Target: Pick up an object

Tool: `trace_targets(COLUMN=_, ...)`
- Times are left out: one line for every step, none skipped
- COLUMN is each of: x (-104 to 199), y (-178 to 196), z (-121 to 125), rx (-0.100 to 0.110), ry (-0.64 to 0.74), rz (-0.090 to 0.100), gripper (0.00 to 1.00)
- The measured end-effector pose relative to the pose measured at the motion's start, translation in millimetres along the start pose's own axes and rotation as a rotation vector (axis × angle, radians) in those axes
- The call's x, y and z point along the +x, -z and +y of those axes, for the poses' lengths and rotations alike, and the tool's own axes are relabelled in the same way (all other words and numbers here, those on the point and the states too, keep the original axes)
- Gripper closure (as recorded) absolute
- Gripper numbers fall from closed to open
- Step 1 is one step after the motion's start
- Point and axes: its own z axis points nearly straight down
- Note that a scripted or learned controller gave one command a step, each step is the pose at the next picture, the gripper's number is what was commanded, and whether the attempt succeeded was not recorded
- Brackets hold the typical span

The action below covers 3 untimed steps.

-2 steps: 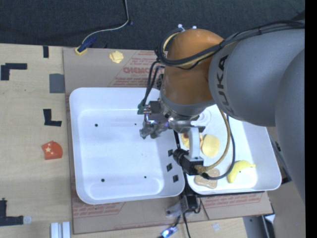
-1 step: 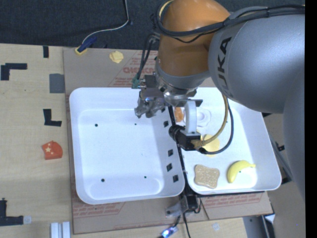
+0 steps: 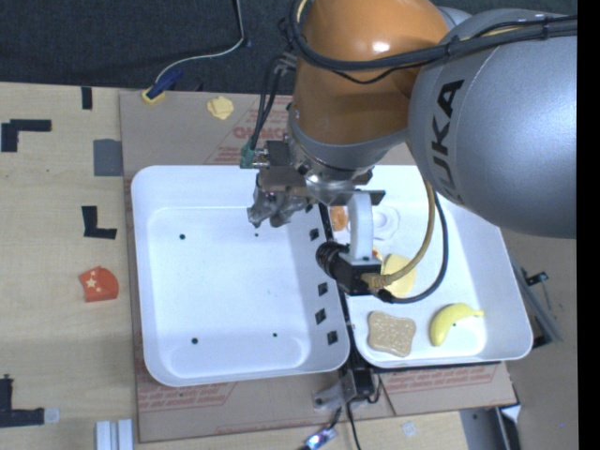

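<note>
I am looking at the right bin (image 3: 506, 279), where the pickable things are sitting. A toast slice (image 3: 391, 333) is lying flat at its near edge, close to the divide between the bins. Just right of it a banana (image 3: 453, 323) is lying on the bin floor, apart from the toast. Farther back and a little left, a pale yellow piece (image 3: 401, 277) is showing partly from behind a black fitting on the arm, and I cannot tell what it is. Something orange (image 3: 338, 218) is peeking out beside the white part of the wrist, mostly hidden.

The gripper (image 3: 270, 216) is hanging over the far right part of the left bin (image 3: 169, 279), well apart from the toast and banana. I am seeing nothing between its fingers; whether the jaws are wide or narrow I cannot tell from this angle, since the dark finger ends are blurring together.

The arm (image 3: 497, 111) is coming in from the right, and its orange band (image 3: 370, 36) is looming large over the far side of both bins.

Outside the bins, a red piece (image 3: 99, 284) is resting on the bench at the left, and a small yellow piece (image 3: 220, 108) is lying on the cardboard at the far side, near a blue-tipped cable (image 3: 164, 84).
</note>
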Motion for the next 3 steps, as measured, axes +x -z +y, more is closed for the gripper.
trace_targets(x=57, y=22, z=-29, rx=0.001, ry=0.001, rz=-0.001, gripper=1.00)
trace_targets(x=52, y=127, z=-27, rx=-0.005, ry=-0.002, rz=0.001, gripper=1.00)
trace_targets(x=65, y=-38, z=-29, rx=0.014, ry=-0.004, rz=-0.008, gripper=1.00)
